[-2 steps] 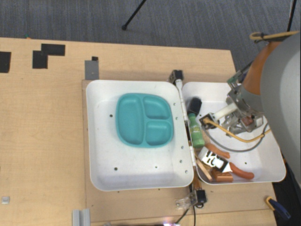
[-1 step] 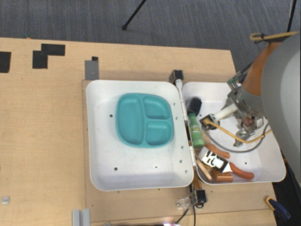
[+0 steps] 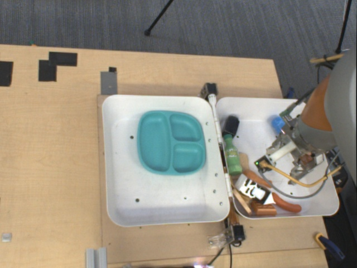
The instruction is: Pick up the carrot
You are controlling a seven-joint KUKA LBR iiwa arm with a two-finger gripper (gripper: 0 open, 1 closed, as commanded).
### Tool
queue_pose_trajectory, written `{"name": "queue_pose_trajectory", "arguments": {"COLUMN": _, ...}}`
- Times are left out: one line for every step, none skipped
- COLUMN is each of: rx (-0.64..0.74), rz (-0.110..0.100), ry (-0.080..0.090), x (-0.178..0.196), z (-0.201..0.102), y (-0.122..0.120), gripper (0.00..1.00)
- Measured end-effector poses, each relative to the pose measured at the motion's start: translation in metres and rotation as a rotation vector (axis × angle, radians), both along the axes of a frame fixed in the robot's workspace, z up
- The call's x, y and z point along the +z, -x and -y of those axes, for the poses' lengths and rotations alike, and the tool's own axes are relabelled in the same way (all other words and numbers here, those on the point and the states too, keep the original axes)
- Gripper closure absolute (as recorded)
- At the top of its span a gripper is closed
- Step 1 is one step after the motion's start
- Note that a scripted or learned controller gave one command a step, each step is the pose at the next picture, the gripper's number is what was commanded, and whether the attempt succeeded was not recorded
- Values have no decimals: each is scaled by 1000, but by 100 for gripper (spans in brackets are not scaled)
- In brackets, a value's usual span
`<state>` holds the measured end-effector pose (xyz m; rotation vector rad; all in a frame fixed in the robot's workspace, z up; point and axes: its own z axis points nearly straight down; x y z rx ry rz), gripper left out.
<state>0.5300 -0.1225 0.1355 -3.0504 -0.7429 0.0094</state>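
Observation:
The carrot (image 3: 257,179), a short orange stick, lies in the right bin (image 3: 251,111) near its front left, beside a white and black packet (image 3: 254,190). My gripper (image 3: 302,159) hangs over the right half of that bin, to the right of the carrot and slightly farther back, with a clear gap between them. The grey wrist and orange band above hide most of the gripper. Nothing can be seen held in it.
The left bin (image 3: 120,166) holds a teal divided plate (image 3: 170,142). Also in the right bin are a green bottle (image 3: 232,158), a black object (image 3: 230,125), a blue object (image 3: 279,121), a reddish sausage (image 3: 287,206) and a brown piece (image 3: 261,209).

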Motion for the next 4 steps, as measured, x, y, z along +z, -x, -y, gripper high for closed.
{"name": "queue_pose_trajectory", "arguments": {"rx": 143, "rz": 15, "ry": -3, "x": -48, "z": 7, "y": 39, "gripper": 0}}
{"name": "queue_pose_trajectory", "arguments": {"rx": -192, "rz": 15, "ry": 3, "x": -48, "z": -15, "y": 29, "gripper": 0}}
{"name": "queue_pose_trajectory", "arguments": {"rx": 31, "rz": 10, "ry": -2, "x": 29, "z": -40, "y": 21, "gripper": 0}}
{"name": "queue_pose_trajectory", "arguments": {"rx": 227, "rz": 7, "ry": 1, "x": 8, "z": 6, "y": -1, "gripper": 0}}
